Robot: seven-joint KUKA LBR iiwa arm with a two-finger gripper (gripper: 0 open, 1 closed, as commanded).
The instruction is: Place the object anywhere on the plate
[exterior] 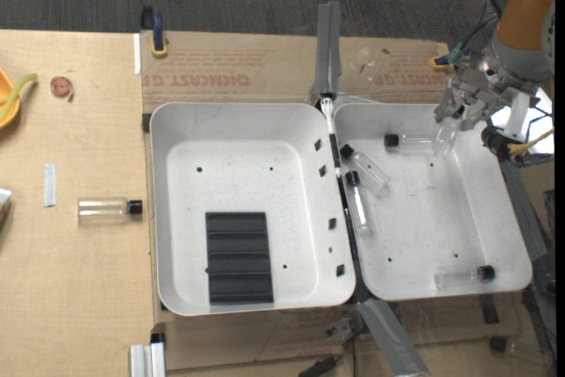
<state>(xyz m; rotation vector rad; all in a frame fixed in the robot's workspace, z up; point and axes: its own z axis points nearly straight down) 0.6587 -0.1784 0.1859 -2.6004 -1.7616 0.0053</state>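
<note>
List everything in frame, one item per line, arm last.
left bin: 1, white, bench centre
black ridged plate: 1, in left bin, near front
right bin: 1, white, beside left bin
clear vials with black caps: 4, in right bin; two near its left wall, one at back, one at front right
clear bottle: 1, black cap, lying on bench left of bins
arm: 1, grey and orange, upper right
gripper: 1, over right bin's back right corner

From my feed the bench [71,278] is plain light wood; two white bins [172,216] sit side by side on brown cardboard [256,71]; a clear vial with a black cap [109,208] lies left of them, near a small white strip [49,185].
</note>
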